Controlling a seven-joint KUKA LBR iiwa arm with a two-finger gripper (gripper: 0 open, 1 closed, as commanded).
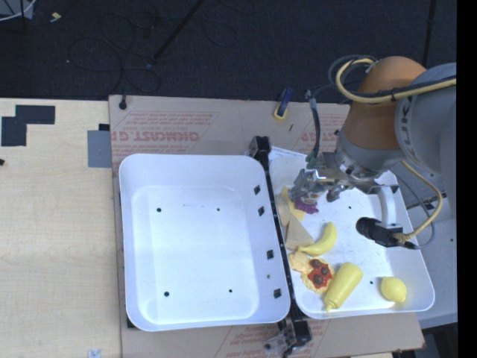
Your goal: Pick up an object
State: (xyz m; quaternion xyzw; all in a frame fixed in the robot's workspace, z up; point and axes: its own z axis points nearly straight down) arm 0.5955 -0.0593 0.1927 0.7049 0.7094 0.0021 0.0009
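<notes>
The left bin point(195, 241) is lying bare of objects, its white floor showing a few small dark dots, presumably so that it can serve as the receiving side. A black clamp strip point(270, 230) is running between the two bins where their rims meet, apparently holding them side by side. The right bin point(421, 293) is holding all the candidate objects: a purple item point(306, 204) near its upper left, a tan wedge-shaped piece point(296, 232) just below it, a toy banana point(321, 242), a flat yellow piece with red and dark spots, seemingly a toy pizza slice point(317, 273), a yellow bottle-like object point(341, 285), and a toy lemon point(393, 289) toward the lower right corner. The gripper point(316, 185) is hanging directly over the purple item, which suggests that this is the object being targeted; the purple item appears to be resting on the bin floor under the metal fingers rather than lifted. Whether the pincer is open or closed cannot be told, since the wrist hardware is masking the tips. The purple item's shape is also being largely covered, so its identity is staying uncertain. A black part point(378, 231) on cabling is hanging beside the arm.
</notes>
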